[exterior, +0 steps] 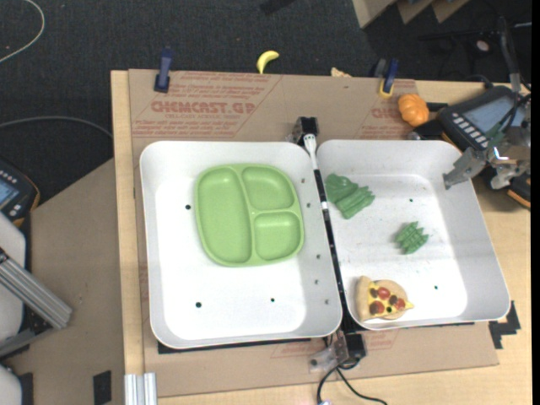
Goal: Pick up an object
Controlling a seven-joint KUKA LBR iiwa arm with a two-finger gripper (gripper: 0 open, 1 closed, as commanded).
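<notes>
- Here, the gripper [462, 172] is hovering at the right bin's [472, 251] far right rim, grasping nothing; whether its fingers are spread or clenched is unclear.
- Candidates are lying apart: pizza slice [382, 299], two green toys [348, 194] [411, 238].
- A centred, vertical descent is looking safest.

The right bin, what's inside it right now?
Inside the right bin lie three things: a larger green toy near its left wall, a smaller green toy mid-bin, and a pizza slice by the near edge. Whatever lies under them is covered.
</notes>
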